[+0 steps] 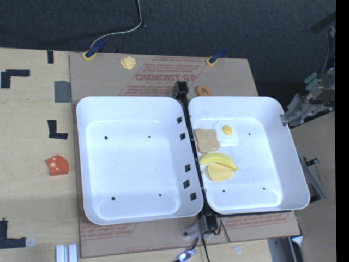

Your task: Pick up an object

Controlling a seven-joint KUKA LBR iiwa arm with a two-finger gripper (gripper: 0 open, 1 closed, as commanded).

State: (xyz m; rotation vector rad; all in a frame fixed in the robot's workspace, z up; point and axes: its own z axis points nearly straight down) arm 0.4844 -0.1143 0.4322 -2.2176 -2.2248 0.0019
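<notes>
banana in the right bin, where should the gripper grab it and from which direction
Probably the middle of the curved yellow toy banana in the right white bin, coming straight down with fingers closing across its narrow width. It lies flat, long axis roughly left to right. The tan bread slice sits close above it and a yellow round piece touches below, so clearance is tight.

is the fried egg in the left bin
No, the fried egg lies in the right bin, next to the toast slice and above the banana.

Red piece (57,165) and yellow lump (128,63) on cardboard (158,75)
</notes>
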